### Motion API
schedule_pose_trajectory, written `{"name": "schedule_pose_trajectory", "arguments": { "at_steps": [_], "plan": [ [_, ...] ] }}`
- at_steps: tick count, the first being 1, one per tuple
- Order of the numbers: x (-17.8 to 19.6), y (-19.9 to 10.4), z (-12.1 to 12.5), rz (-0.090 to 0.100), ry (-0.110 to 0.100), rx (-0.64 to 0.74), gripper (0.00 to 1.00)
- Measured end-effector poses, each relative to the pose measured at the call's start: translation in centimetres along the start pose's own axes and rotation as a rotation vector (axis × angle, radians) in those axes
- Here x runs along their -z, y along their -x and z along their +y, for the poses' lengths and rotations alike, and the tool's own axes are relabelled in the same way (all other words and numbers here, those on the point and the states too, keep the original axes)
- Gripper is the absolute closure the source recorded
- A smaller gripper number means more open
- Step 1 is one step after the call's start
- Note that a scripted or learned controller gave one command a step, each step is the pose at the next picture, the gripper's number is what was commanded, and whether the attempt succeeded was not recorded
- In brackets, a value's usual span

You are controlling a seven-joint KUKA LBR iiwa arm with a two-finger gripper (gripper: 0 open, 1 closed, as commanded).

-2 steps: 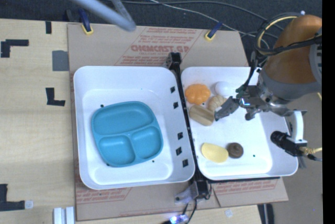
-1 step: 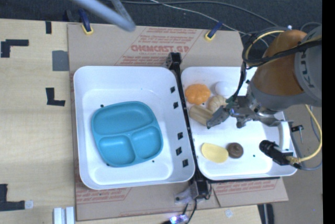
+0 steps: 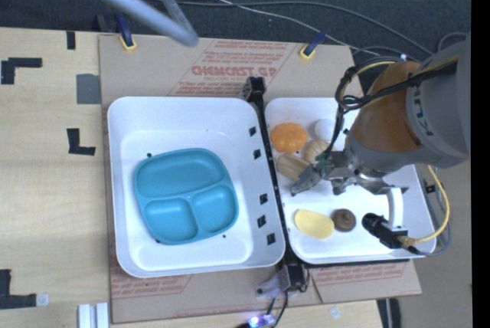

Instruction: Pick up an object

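- The end effector (image 3: 306, 179) is low in the right bin (image 3: 413, 246), its dark fingers pointing toward the divider between the two bins; whether it is open or closed cannot be told, and no object is seen between its tips.
- Touching or just beside the end effector's tip lies a tan block-like object (image 3: 291, 165); contact cannot be confirmed.
- Just beyond that, farther from the camera's near edge, sits an orange round object (image 3: 289, 136), with a small white rounded object (image 3: 325, 127) beside it.
- On the near side of the end effector lie a pale yellow oval object (image 3: 313, 223) and a small brown round object (image 3: 344, 220), just beside each other.
- The grey arm (image 3: 440, 112) with its orange band (image 3: 387, 116) rises over the right bin's far half.
- The left bin (image 3: 122, 119) holds a blue three-compartment tray (image 3: 185, 194), well apart from the end effector.
- Both bins rest on a brown cardboard sheet (image 3: 230, 66) on the desk (image 3: 46, 165).
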State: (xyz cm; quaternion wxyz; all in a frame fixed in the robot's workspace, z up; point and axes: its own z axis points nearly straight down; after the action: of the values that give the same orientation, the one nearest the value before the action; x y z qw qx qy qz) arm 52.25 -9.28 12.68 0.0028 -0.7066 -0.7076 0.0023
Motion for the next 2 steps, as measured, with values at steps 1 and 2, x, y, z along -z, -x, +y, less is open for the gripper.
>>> {"name": "schedule_pose_trajectory", "arguments": {
  "at_steps": [1,2],
  "plan": [
    [1.3,0.0,0.1,0.000,0.003,0.001,1.00],
    [5.9,0.6,0.6,-0.002,0.011,0.000,1.00]
  ]
}}
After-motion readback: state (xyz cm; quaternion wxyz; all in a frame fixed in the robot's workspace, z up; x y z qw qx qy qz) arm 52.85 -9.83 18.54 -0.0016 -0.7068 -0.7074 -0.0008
